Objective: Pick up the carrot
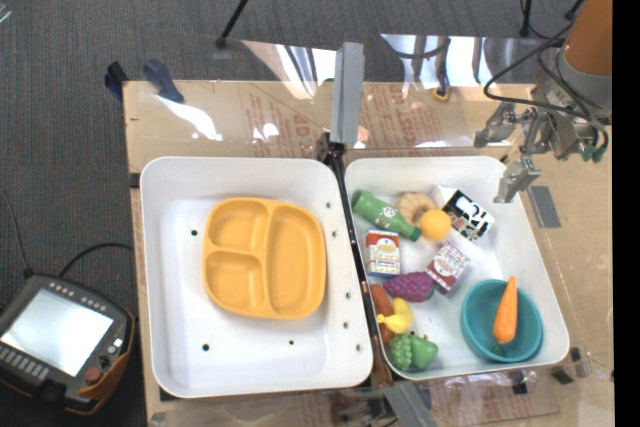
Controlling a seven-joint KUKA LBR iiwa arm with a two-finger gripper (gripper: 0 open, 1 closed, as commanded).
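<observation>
Approach stage, by the look of it: nothing gripped yet. Carrot (506,310) lying tilted inside the teal bowl (489,335), tip toward the bowl's far rim, thick end toward its near rim. Bowl sitting in the near right corner of the right-hand bin (545,265). Gripper (520,177) hovering over the far right rim of the same bin, well apart from the bowl and farther back. Jaws: cannot tell whether apart or together, too small and cluttered with cabling to read; nothing seen between them and nothing touched.

Next move, as a judgement: travel toward the bowl, line up across the carrot's narrow width, then descend without striking the bowl's rim. Slanted pose of the carrot likely to call for a grasp near its middle.

Left of the bowl: a red-and-white carton (447,266), purple grapes (410,287) and an orange ball (434,225), all clear of the bowl. Yellow divided plate (265,257) in the other bin, well apart from the bowl.
</observation>
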